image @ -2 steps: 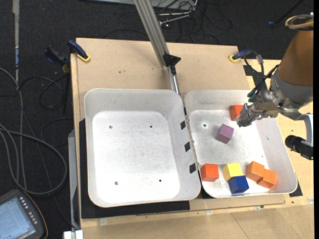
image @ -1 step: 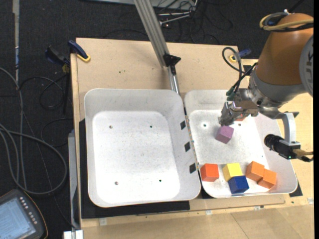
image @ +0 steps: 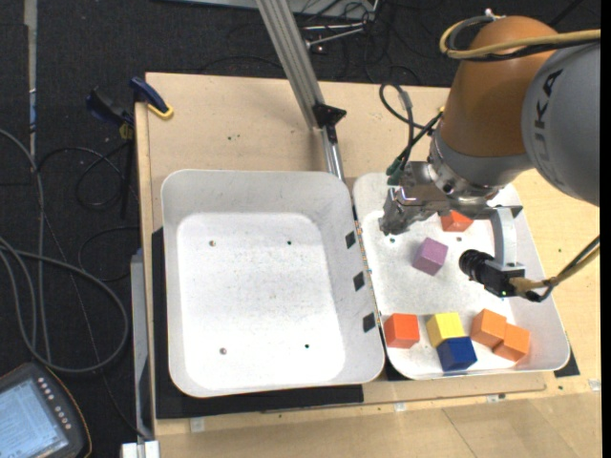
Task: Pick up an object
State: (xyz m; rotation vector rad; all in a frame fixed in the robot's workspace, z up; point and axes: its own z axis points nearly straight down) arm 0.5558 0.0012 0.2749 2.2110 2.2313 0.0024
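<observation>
the tool [image: 394, 219] hangs over the right bin [image: 406, 356], grip state unclear; center above the purple block [image: 431, 255] before descending.

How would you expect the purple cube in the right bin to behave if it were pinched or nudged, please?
The purple cube looks rigid with flat faces, so it would probably slide, not roll. It appears small and likely light. It sits apart from other blocks, leaving room around it for the end effector.
</observation>
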